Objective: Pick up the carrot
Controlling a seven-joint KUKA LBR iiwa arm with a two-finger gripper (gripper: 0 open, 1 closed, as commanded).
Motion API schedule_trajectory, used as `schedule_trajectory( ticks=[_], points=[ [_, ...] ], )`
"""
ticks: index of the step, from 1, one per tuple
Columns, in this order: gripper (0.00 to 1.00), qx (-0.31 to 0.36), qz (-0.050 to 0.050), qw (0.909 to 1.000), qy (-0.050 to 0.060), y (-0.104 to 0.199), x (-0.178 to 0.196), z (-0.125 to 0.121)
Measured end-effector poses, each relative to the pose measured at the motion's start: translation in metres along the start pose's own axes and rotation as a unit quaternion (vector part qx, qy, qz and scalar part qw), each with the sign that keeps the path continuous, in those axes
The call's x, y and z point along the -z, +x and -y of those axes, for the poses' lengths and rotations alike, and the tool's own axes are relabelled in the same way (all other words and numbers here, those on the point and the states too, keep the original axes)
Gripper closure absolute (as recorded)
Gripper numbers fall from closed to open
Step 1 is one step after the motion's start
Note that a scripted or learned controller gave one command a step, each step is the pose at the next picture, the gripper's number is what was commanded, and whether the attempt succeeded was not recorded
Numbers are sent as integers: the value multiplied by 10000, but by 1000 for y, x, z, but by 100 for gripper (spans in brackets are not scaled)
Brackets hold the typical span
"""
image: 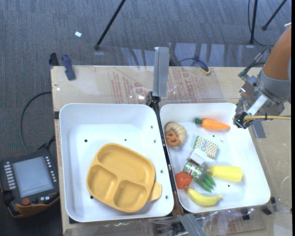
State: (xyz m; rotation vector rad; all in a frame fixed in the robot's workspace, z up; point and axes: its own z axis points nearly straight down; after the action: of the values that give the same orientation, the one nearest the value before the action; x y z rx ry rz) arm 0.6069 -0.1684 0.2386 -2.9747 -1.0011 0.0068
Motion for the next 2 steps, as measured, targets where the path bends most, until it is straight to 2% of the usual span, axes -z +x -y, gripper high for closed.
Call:
schedule_trajectory(
  ticks=[1, 2],
  points=[
    [100, 503, 34, 9987, 65, -64, -146, 35],
    [100, -476, -9, 9989, -1, -29, -50, 30]
  ],
)
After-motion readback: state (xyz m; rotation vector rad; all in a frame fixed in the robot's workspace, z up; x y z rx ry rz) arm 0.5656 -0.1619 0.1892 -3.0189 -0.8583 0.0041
